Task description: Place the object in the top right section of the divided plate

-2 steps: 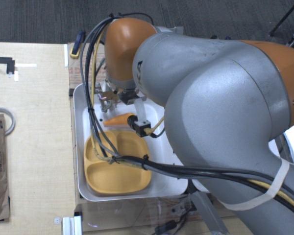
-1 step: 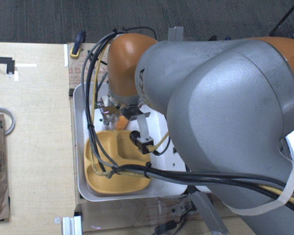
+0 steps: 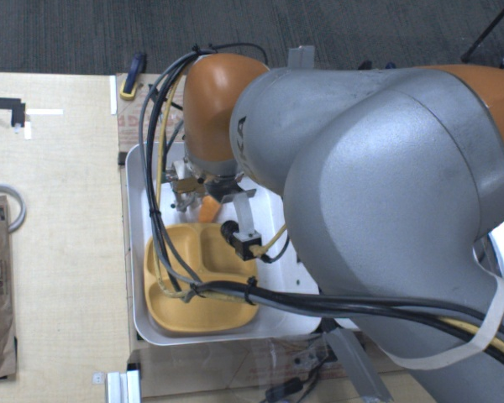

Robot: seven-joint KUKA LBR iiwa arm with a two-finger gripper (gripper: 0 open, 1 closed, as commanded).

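One yellow divided plate (image 3: 193,296) in white bin (image 3: 136,250); one orange object (image 3: 208,209) under hand (image 3: 203,193).

Smooth glossy yellow plastic is being shown by the divided plate (image 3: 178,309); beside it, matt white plastic by the bin (image 3: 136,250).
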